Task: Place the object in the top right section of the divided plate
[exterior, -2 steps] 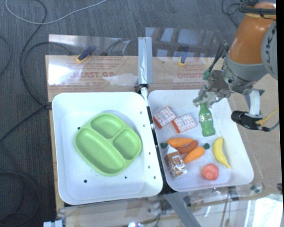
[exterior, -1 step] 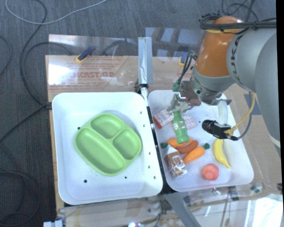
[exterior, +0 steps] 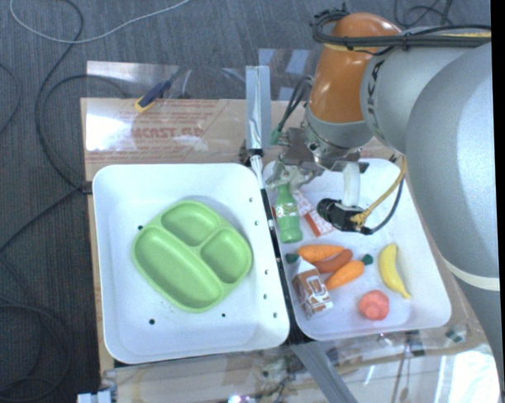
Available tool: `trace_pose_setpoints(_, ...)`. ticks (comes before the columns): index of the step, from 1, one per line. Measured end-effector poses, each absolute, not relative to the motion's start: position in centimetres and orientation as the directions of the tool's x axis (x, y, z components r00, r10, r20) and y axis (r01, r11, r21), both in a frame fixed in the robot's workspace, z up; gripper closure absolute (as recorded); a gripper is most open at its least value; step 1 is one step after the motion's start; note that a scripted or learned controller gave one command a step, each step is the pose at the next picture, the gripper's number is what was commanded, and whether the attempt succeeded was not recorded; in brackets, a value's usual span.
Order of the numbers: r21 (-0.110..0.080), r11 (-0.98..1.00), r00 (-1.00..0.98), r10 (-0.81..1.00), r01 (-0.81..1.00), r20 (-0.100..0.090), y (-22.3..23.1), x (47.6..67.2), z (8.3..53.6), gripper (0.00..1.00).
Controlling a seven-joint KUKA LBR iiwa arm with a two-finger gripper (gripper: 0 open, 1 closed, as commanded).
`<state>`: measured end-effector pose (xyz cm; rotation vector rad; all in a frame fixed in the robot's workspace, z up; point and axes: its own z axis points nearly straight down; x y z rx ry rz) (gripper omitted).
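Now we're looking down on two white bins sitting side by side on the tabletop, and the action is all in the right bin (exterior: 422,310). Our arm (exterior: 351,65) reaches in from the right, orange band bright above the wrist, with the gripper (exterior: 294,172) low at the far left corner of that bin. Just beneath it lies a green bottle (exterior: 287,218), lengthways along the wall between the bins, its cap end pointing up toward the gripper. That looks like our target. Whether the jaws are spread or closed, or have any hold on the bottle, we cannot tell; the wrist hides them from us.

Over in the left bin (exterior: 113,243) the green divided plate (exterior: 192,255) waits, turned at an angle, with two smaller sections on its far and right side and one long section nearer us. The far-right section (exterior: 224,254) is our best guess for the goal.

Meanwhile the rest stays spread out near us in the right bin: two carrots (exterior: 331,262), a banana (exterior: 393,270) by the right wall, a small red fruit (exterior: 373,305), a little carton (exterior: 313,290). Their spacing leaves the bottle fairly free, though the dividing wall crowds one side, so a pinch across its body seems the sensible approach.
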<state>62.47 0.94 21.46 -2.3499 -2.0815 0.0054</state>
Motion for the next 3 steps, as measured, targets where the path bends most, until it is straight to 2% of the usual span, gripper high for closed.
trace_pose_setpoints(1,-0.002,0.312,-0.312,0.95,0.95,-0.004,0.8,63.9,33.1,1.0)
trace_pose_setpoints(2,-0.004,0.364,-0.364,0.932,0.931,0.001,7.0,60.5,19.6,1.0)
trace_pose_setpoints(3,-0.003,0.363,-0.363,0.932,0.932,0.001,6.9,60.6,19.7,0.0)
